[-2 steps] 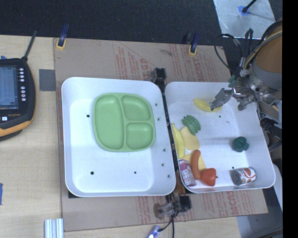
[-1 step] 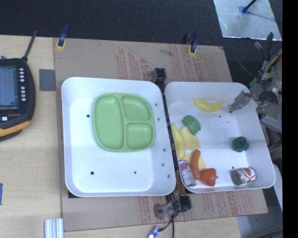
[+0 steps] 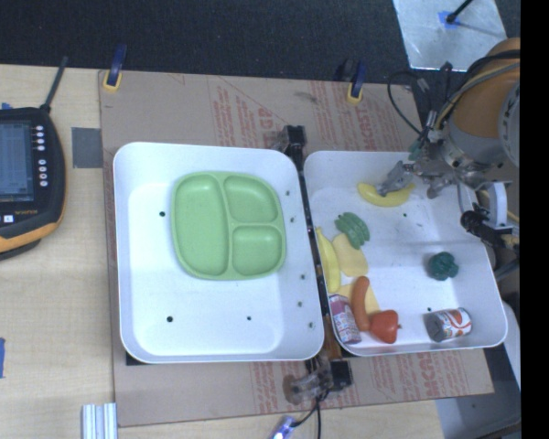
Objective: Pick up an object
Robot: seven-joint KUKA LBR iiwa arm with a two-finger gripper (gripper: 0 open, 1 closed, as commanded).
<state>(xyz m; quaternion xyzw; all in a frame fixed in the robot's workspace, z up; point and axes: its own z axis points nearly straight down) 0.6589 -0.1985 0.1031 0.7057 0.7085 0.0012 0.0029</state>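
Nearest candidate for my pick is the small yellow plastic banana (image 3: 384, 194), lying flat on the floor of the right-hand white bin (image 3: 412, 337), up near that bin's far wall. Judging by looks it's a hollow toy: light, stiff, smooth-skinned, prob. a bit slippery. Curved shape means I'd take it across the narrow width at mid-body, not at the tapered ends, where it would likely squirt out.

My gripper (image 3: 419, 174) sits just beside the banana, on its right, w/ the grey-and-orange arm (image 3: 489, 108) behind it toward the bin's far right corner. Finger spread: can't tell from this angle, too much cable and metal clutter. Nothing visibly held; the banana looks to be on the bin floor, not lifted.

Other stuff, all placed rel. to the banana:
- dark green ridged toy veg (image 3: 352, 229), just below-left.
- pale yellow toy pieces (image 3: 340, 256), further below, along the bin's left wall.
- orange sausage-shaped toy (image 3: 360, 294) and red toy tomato-like piece (image 3: 384, 326), well below, near the bin's near edge.
- small red-labelled can (image 3: 343, 318) on its side, beside those two.
- dark green round lump (image 3: 442, 264), below-right, on its own.
- second tipped can, white w/ red label (image 3: 448, 324), far below-right.

Well to the banana's left, the left-hand white bin (image 3: 146, 318) holds a light green three-compartment plate (image 3: 227, 225). Beyond that, on the bench, a black-and-orange handheld control pendant (image 3: 18, 186).
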